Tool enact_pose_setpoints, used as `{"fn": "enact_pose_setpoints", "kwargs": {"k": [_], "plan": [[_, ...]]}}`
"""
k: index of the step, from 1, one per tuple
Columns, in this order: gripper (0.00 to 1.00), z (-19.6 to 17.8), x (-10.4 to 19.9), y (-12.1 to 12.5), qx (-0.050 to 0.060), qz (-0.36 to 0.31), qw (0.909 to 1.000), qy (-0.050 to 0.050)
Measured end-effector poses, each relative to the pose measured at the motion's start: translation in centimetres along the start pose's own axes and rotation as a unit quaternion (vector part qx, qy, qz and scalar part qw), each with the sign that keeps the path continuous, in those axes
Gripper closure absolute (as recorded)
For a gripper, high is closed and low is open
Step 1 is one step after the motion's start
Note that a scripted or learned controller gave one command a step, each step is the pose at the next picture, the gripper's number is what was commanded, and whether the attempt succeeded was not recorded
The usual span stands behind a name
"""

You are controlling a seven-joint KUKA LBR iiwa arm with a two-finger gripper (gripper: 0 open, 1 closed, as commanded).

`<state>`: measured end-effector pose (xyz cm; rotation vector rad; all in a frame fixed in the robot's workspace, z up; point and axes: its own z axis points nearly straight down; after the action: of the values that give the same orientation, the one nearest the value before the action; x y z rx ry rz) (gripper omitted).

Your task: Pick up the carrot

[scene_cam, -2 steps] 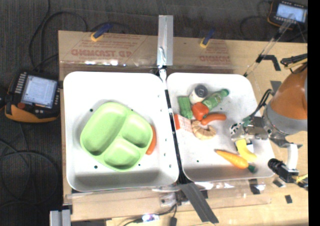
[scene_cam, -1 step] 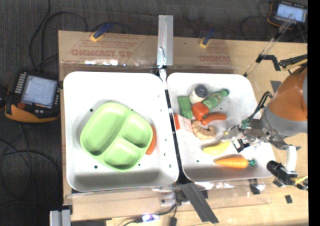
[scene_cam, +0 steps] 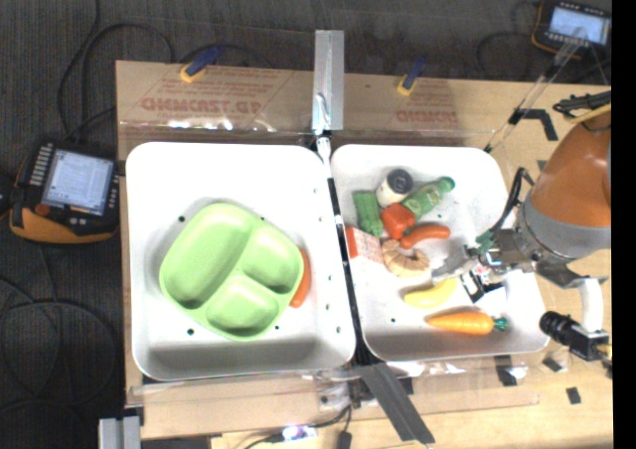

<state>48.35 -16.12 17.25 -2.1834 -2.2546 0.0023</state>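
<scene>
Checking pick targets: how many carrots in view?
1 for sure: the carrot lies in the right bin near its front edge. An orange item sits beside the green tray in the left bin; cannot tell if it's a carrot.

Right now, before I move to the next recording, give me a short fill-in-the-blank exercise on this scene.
1. The carrot lies in the ____ bin, near its front edge.
2. The green divided plate sits in the ____ bin.
3. The yellow banana lies just ____ the carrot in the picture.
4. The claw hangs over the ____ bin.

Missing words: right; left; above; right
</scene>
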Motion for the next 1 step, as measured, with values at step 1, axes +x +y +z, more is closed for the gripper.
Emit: {"fn": "enact_pose_setpoints", "kwargs": {"k": [1], "plan": [[0.0,7.48,1.17,0.0,0.0,-0.217,0.9761,0.0]]}}
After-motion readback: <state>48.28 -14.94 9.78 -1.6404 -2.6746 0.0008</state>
